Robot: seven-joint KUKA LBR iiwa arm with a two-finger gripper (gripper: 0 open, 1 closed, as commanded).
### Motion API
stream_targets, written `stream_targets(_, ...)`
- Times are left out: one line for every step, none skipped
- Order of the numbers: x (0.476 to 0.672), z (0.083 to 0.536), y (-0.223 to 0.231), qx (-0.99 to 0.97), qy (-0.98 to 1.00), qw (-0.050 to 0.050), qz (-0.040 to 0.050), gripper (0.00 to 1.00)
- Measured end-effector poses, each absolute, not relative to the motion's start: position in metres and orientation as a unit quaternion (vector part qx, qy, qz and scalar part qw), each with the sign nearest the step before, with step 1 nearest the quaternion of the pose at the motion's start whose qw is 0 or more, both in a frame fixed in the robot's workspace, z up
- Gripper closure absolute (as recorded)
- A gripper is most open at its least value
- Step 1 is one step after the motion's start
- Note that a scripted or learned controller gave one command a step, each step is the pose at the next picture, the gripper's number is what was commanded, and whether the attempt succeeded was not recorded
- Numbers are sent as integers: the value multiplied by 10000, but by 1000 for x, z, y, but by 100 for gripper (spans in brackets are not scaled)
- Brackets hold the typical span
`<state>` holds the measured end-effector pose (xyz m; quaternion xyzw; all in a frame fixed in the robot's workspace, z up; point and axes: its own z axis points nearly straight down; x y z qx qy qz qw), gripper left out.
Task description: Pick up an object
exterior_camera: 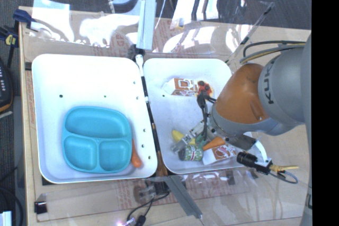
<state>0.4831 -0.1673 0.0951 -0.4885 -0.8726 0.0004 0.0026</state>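
At nine o'clock on the bench sits the left bin (47,71), and a blue divided tray (98,138) fills its lower half, lying flat with its three compartments facing up. A small orange piece (136,158) rests just beside the tray's lower right corner, against the bin wall at about five o'clock of the tray; it looks to have slid into the low corner there. Across the centre divider, the right bin (159,77) holds the pickable clutter. A printed white-and-orange packet (184,86) lies flat at the bin's twelve o'clock, well apart from the rest. Toward six o'clock a loose heap gathers near the front wall: a yellow item (178,136), a dark green can-like object (191,154) on its side, an orange wedge (214,143) and another printed packet (221,153), all touching or overlapping. The gripper (201,132) reaches in from three o'clock beneath the arm's orange band and is set low over this heap, probably because the crowded pile offers the most chances for a catch. Whether its jaws are spread or pressed together cannot be told, as the wrist and clutter hide them.
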Motion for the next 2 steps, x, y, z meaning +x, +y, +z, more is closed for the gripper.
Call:
stream_targets(485, 105, -166, -4855, -8742, 23, -3, 100)
stream_targets(547, 192, -87, -6312, -7756, 10, 0, 100)
